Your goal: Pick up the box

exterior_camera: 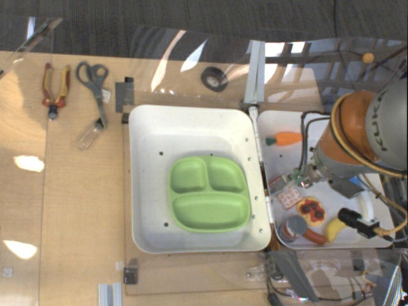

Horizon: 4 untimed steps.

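Note:
The box (289, 198) is a small flat pale pack with a red dotted print. It lies in the right bin (280, 121) near that bin's left wall. My gripper (302, 178) hangs just above and to the right of the box, under the grey arm with its orange band (344, 121). The bulk of the wrist covers most of the gripper, and I see nothing held in it.
An orange carrot (288, 138) lies at the right bin's far left. A pizza-slice toy (312, 210), a yellow piece (333, 229) and a grey-and-red utensil (298, 229) lie close to the box. The left bin (146, 171) holds a green divided plate (209, 193). Pliers (54, 91), scissors (95, 88) and a tape roll (214, 78) lie on the bench.

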{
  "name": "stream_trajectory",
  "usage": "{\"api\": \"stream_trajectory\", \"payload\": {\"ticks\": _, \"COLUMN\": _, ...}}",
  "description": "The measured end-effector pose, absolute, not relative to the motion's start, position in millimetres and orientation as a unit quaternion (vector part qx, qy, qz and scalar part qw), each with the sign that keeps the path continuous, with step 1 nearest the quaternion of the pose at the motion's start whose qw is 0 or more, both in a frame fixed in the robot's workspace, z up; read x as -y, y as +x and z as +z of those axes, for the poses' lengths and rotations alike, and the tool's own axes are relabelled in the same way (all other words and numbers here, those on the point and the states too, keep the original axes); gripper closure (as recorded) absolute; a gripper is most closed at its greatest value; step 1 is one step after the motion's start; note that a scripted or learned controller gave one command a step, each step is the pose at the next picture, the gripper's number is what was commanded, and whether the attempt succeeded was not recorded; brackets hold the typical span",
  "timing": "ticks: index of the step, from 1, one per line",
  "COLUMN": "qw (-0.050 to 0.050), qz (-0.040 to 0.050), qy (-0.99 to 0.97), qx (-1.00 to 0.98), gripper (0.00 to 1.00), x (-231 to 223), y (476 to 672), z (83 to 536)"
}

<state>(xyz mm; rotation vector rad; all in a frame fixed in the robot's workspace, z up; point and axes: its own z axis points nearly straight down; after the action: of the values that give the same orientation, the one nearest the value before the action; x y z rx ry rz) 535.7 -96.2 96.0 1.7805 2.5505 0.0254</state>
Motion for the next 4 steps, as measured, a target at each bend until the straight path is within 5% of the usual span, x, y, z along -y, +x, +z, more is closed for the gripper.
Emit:
{"api": "stream_trajectory", "payload": {"ticks": 1, "qw": 0.018, "qz": 0.0111, "qy": 0.57, "qx": -0.821, "gripper": 1.0, "x": 94, "y": 539.1, "z": 108}}
{"api": "stream_trajectory", "payload": {"ticks": 2, "qw": 0.018, "qz": 0.0107, "qy": 0.571, "qx": -0.821, "gripper": 0.0, "x": 94, "y": 538.8, "z": 108}}
{"api": "stream_trajectory", "payload": {"ticks": 3, "qw": 0.003, "qz": 0.0007, "qy": 0.565, "qx": -0.825, "gripper": 0.0, "x": 90, "y": 488.3, "z": 94}}
{"api": "stream_trajectory", "payload": {"ticks": 4, "qw": 0.006, "qz": 0.0034, "qy": 0.564, "qx": -0.826, "gripper": 1.0, "x": 88, "y": 491.9, "z": 105}}
